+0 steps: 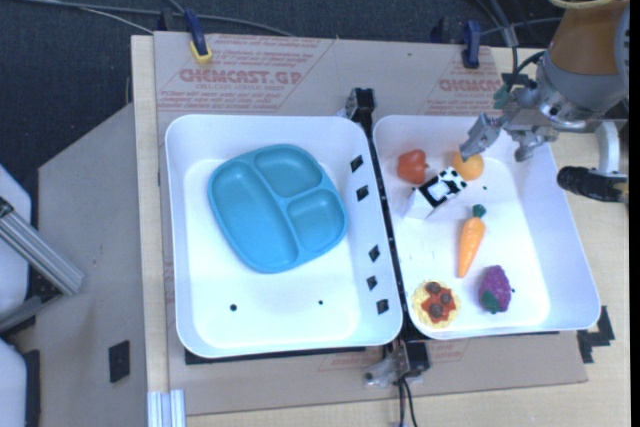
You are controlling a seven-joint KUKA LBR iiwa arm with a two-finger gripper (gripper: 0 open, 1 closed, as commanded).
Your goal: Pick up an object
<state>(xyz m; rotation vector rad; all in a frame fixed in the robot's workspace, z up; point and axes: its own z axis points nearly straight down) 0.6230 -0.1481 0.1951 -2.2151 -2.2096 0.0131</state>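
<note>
The end effector [497, 137] hangs over the far part of the right bin [570, 245], reaching in from three o'clock; whether it is spread or pressed together cannot be told. Its near prong sits just beside, perhaps touching, an orange ball [467, 165] at its seven o'clock. No object shows between its prongs. At the ball's seven o'clock lies a white block with black marks [441, 188], and at the ball's nine o'clock a red tomato [411, 165]. A carrot [470, 242] lies at the block's five o'clock, tip pointing toward six. Near the bin's front edge sit purple grapes [494, 288] and, at their nine o'clock, a small pizza [436, 304]. The left bin [195, 315] holds a blue divided plate [278, 206]. Both bins rest on a surface [150, 215] covered with brown board, with yellow and blue clamps [198, 41] on its far edge
</note>
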